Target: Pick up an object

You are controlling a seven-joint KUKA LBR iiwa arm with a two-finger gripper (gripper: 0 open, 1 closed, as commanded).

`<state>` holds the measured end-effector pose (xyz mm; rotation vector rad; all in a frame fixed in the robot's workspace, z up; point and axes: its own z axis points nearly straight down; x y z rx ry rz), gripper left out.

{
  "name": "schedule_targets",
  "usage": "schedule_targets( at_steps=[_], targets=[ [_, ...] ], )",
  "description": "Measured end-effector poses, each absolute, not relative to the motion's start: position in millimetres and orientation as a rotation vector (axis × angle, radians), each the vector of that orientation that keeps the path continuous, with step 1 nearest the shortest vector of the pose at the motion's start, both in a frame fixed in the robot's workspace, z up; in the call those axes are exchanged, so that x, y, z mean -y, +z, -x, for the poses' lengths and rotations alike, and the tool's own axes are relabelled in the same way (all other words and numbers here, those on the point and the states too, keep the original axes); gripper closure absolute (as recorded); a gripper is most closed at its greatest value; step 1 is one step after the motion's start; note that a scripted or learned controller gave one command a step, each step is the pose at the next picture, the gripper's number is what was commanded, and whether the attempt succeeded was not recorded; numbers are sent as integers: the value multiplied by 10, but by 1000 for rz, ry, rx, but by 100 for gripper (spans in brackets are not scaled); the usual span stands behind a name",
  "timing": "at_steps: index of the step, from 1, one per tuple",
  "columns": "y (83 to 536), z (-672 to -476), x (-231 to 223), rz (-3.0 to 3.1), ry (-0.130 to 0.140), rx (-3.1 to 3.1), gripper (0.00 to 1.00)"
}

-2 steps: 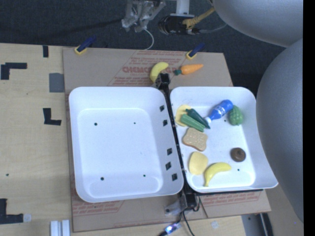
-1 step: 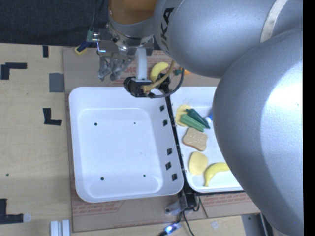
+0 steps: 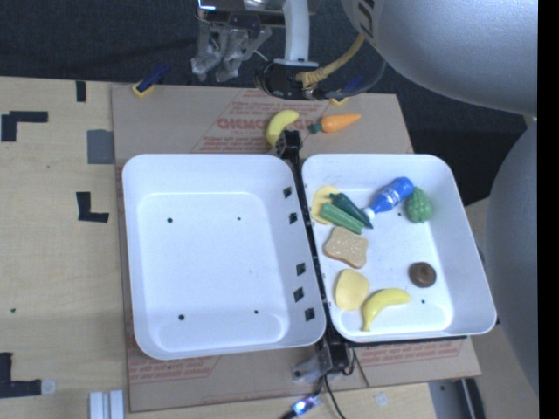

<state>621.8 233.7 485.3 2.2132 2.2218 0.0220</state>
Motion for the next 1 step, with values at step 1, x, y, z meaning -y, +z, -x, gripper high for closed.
schedule_targets(
  at_steps=[1],
  targets=[
    [3177, -6159, -2328, -2226, -28, -2228, 100]
  ],
)
